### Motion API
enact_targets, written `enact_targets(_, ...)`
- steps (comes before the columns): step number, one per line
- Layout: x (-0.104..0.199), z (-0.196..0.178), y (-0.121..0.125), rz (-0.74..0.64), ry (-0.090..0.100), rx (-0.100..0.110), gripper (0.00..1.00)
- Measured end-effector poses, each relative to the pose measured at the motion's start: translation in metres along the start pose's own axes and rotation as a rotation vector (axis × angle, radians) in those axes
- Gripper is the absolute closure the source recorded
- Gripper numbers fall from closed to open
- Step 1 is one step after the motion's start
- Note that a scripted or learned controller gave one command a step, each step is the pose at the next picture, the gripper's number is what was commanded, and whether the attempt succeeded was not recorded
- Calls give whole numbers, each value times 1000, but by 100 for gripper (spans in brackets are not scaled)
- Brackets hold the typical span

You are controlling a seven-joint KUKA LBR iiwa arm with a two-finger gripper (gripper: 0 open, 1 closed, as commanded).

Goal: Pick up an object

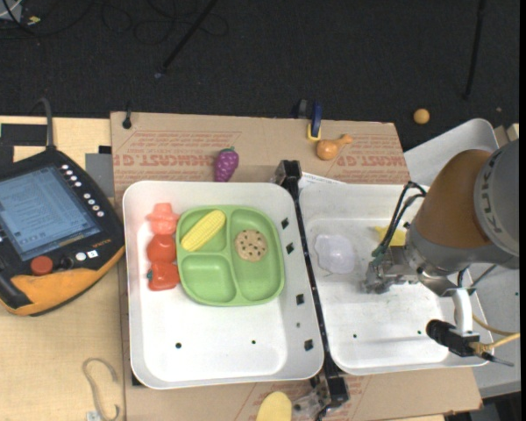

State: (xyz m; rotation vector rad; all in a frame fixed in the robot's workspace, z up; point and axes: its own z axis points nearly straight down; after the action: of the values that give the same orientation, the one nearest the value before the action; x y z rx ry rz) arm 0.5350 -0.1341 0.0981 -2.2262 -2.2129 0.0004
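The gripper [379,279] is low in the right bin [368,345], fingers too blurry to tell. Aim straight over the clear cup [336,253] on its left, then squeeze gently.

tray [273,283] in left bin [210,353], cookie [251,246] perhaps inside

At the frame's left you had a teach pendant [39,222]; a purple grape toy [226,163] and an orange pear toy [330,147] lay on cardboard [184,143] at upper centre.

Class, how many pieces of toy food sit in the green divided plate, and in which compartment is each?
2: a yellow plastic corn cob in the upper-left compartment of the green divided plate, and a round chocolate-chip cookie in the right one.
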Motion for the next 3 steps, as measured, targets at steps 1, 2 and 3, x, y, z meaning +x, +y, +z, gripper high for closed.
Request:
enact_targets(1,4,-59,7,-5,-2,-4,100)
enact_targets(2,7,-121,10,-6,-2,-6,100)
enact_targets(3,5,-130,10,-5,-1,-1,100)
